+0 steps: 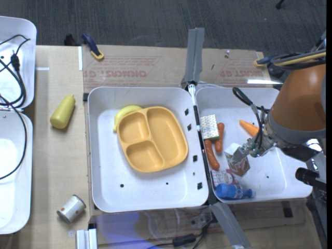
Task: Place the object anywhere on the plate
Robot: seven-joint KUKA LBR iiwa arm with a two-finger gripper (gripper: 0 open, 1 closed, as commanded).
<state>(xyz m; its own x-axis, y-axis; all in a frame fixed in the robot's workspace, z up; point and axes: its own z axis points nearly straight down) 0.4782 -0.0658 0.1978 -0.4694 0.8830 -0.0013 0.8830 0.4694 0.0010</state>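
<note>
Bins: two, white, side by side. Left bin (104, 191) holds one yellow three-section plate (152, 138) with one banana (124, 113) tucked under its 10 o'clock edge. Right bin (280, 183) holds two sausages (212, 155), one carrot (249, 127), one checkered box (209, 126), one blue toy (232, 192) on a printed packet (220, 177), and one crumpled brown-and-silver wrapper (238, 161).

Bench extras: one mustard bottle (63, 112) at 9 o'clock of the left bin, one can (70, 208) at its 7 o'clock, one blue-yellow clamp (92, 46) at 11.

Writing: cardboard under the bins has red mirrored print, reads roughly "CHEMCZ..."; not fully legible. Packet and box labels too small to read.

Gripper (250, 150) is low in the right bin, tips right at the wrapper's 1 o'clock edge and touching it. Can't tell whether fingers are spread or closed, or whether the wrapper is actually between them. Wrapper sits well apart from the plate, at its 3 o'clock, across the divider.
</note>
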